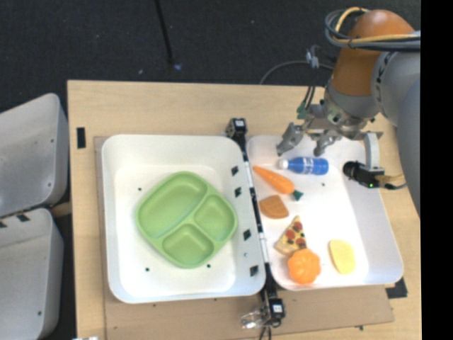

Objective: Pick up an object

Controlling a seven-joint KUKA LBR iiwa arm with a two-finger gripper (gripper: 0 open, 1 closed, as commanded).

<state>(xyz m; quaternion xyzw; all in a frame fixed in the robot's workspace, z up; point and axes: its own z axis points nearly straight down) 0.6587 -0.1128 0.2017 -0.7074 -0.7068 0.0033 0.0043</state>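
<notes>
A wooden tabletop (85,112) seen from above carries two shallow white bins side by side. The left bin (113,261) holds a green divided plate (185,218) with three compartments, lying flat near its middle. The right bin (375,239) holds the loose items, probably scattered there so the arm has several choices to pick from.

A grey arm with an orange band reaches in from the right, over the far end of the right bin. Its gripper (306,142) points downward with the two fingers spread apart, and nothing sits between them.

A small blue bottle (304,166) lies on its side just below the gripper, very near the fingertips; whether they touch it is unclear. It looks like the likeliest target, since the open fingers are roughly lined up above it.

Beside the bottle, toward the divider between the bins, lies an orange carrot (273,179). Nearer the camera come a brown oval piece (273,206), a pizza slice (291,236), a round orange fruit (304,265) and a yellow piece (342,256), all well apart from the gripper.
</notes>
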